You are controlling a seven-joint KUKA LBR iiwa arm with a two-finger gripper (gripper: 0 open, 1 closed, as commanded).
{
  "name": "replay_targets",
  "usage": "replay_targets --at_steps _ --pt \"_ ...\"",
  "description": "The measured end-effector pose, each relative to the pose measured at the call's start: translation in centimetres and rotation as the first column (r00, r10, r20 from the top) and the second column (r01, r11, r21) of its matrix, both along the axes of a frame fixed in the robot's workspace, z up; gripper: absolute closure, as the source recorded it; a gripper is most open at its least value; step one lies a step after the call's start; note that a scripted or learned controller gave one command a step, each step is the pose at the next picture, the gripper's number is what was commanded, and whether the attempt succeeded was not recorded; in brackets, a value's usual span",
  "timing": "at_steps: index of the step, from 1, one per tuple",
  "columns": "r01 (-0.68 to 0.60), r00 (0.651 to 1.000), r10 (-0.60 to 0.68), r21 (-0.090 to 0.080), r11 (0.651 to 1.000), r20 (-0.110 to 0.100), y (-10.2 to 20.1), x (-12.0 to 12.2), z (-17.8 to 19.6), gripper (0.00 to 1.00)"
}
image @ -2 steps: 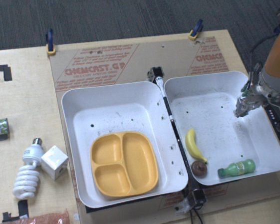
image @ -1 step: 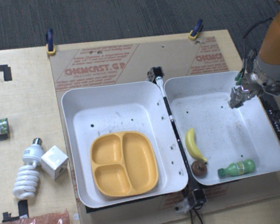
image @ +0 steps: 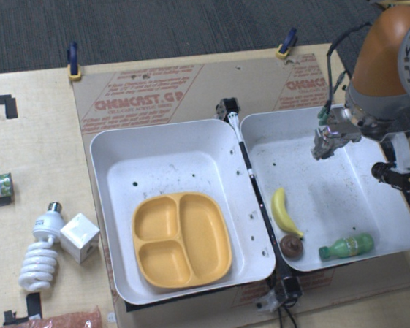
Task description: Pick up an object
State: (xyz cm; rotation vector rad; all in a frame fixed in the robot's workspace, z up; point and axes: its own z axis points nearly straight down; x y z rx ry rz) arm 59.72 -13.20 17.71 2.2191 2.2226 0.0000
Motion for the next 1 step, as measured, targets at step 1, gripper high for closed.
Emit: replay_targets --at_steps 1 --pt "0.0 1.0 0.0 -0.001 1.0 0.001 0.12 1.56 0.15 1.0"
